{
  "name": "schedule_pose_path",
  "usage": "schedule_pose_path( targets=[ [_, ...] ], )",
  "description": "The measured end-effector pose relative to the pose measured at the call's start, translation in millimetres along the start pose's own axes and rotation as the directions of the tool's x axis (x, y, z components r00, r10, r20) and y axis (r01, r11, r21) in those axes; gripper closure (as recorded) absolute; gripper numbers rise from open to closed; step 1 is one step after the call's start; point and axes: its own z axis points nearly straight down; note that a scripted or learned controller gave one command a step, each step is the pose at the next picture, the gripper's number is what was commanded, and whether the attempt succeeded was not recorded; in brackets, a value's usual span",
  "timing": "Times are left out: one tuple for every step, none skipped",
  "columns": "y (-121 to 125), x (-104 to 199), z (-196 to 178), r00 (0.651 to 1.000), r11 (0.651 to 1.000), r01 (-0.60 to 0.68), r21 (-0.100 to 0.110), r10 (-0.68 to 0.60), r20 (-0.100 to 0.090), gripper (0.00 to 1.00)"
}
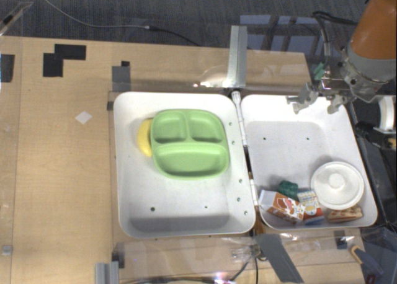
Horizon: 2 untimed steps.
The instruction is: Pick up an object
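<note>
Well apart from the end effector (317,99), the white bowl (337,183) lies in the right bin (279,152).

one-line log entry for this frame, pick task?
gripper: open, above right bin far edge, holding nothing | white bowl, snack packets: right bin near corner | green divided plate: left bin
</note>
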Motion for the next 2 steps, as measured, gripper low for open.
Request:
schedule_pose_path(
  targets=[
    [-47,16,116,0.998,0.998,-0.057,0.003,0.057,0.0,0.0],
    [-92,20,160,0.973,0.973,0.231,0.001,-0.231,-0.001,0.0]
  ],
)
